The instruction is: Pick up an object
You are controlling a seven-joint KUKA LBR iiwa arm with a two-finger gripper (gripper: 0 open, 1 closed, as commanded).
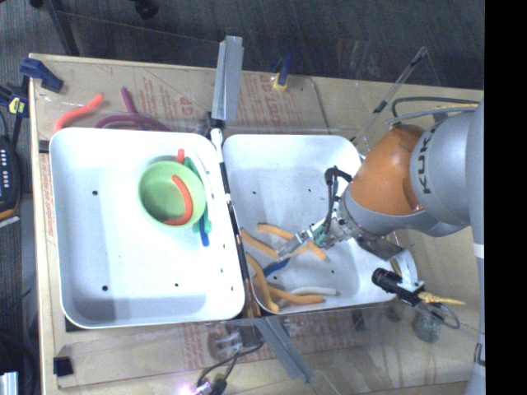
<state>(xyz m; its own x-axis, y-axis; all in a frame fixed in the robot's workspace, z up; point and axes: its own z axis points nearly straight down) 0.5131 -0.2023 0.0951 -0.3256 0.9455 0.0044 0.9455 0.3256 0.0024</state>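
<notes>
Pincer [309, 239] is seen low in the right bin [280, 159], at the end of the grey arm [445, 179] with its orange band, and is pointed toward the bin's middle. How wide it stands cannot be told, since it is small and blurred against the clutter. Around and just below it, several thin, curved orange pieces [284, 296] are scattered on the smooth white floor; one is touched or overlapped by the tip, though a grasp is not shown. A slim blue piece [276, 267] is laid just beside it, toward the bin's near edge. Well apart from the pincer, in the left bin [90, 245], a round green bowl [169, 192] with a red curved piece inside is seen. Both bins are carried by a worn wooden worktop [148, 89].
</notes>
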